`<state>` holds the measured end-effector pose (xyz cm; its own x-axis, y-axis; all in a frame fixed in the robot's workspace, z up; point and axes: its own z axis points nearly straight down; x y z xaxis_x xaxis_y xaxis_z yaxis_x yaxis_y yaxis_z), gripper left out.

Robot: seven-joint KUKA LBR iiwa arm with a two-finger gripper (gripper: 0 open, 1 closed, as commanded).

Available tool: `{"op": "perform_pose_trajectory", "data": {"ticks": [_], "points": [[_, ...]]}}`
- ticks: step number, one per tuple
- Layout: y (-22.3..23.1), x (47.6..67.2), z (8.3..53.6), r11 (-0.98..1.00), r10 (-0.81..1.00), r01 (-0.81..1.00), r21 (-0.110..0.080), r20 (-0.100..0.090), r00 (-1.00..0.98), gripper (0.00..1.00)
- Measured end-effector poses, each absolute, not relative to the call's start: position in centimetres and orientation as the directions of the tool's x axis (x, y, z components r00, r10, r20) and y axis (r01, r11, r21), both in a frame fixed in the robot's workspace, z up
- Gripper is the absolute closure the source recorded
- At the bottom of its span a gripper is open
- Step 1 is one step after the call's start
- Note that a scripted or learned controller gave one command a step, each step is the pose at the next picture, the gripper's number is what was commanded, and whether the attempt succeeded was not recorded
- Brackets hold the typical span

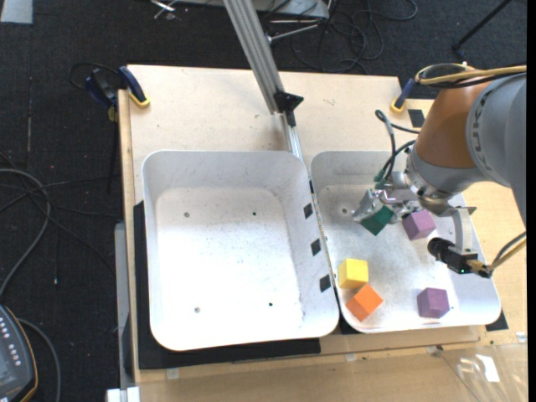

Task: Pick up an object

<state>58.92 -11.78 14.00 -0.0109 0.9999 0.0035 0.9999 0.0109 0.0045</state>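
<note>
Seemingly, a small dark green block is pinched by the tool over the right bin, beside a tilted purple cube; its faces look plain and matte.

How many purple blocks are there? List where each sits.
2. One purple foam cube lies in the right white bin beside the arm's wrist; another purple cube sits near its front edge. The arm may hide more.

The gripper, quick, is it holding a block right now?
Gripper: right at the dark green block in the right bin; whether it is open, shut or gripping cannot be told.
</note>
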Motion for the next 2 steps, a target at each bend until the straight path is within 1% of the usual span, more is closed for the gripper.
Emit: {"op": "perform_pose_trajectory", "data": {"ticks": [1, 2], "points": [[-4.6, 58.9, 19.9, 0.010, 1.000, 1.000, 0.006, 0.003, -0.010, 1.00], [4.3, 59.8, 19.5, 0.010, 1.000, 1.000, 0.000, 0.003, -0.010, 1.00]]}}
